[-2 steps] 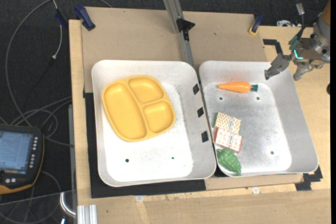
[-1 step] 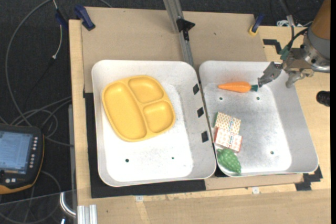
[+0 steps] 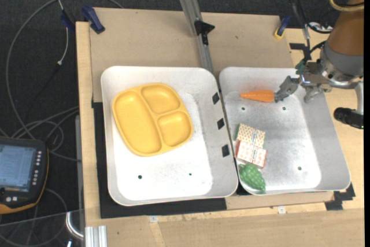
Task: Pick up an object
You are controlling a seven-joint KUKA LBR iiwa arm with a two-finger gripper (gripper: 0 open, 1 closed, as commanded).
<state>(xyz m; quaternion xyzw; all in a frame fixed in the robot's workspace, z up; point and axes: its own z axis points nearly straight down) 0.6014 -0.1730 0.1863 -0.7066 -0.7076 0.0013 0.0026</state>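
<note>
In the overhead camera view, the gripper [image 3: 299, 88] hung over the upper part of the right bin [image 3: 324, 142], its two fingers spread apart and holding nothing. One finger tip sat just beside the blunt end of a carrot [image 3: 258, 96], which lay flat on the bin floor, pointing toward the left bin [image 3: 115, 124]; the other finger stood off to the right, clear of it. The arm [image 3: 347, 37] reached in from the right edge of the bench [image 3: 144, 37].

Further down the same bin, a patterned box [image 3: 252, 146] rested near the left wall, with a green toy [image 3: 252, 177] touching the bin's lower rim just below it. A yellow divided plate [image 3: 151, 118] lay in the left bin, well apart from the gripper.

The carrot looked the likeliest target, being nearest the open fingers. To take it cleanly, the gripper would probably have needed to shift left until the carrot's thick end lay between both fingers, with the fingers set across its width, not along its length, then to drop until the tips neared the bin floor before closing. Closing from where it hung risked nudging the carrot away, since only one finger was near it.
</note>
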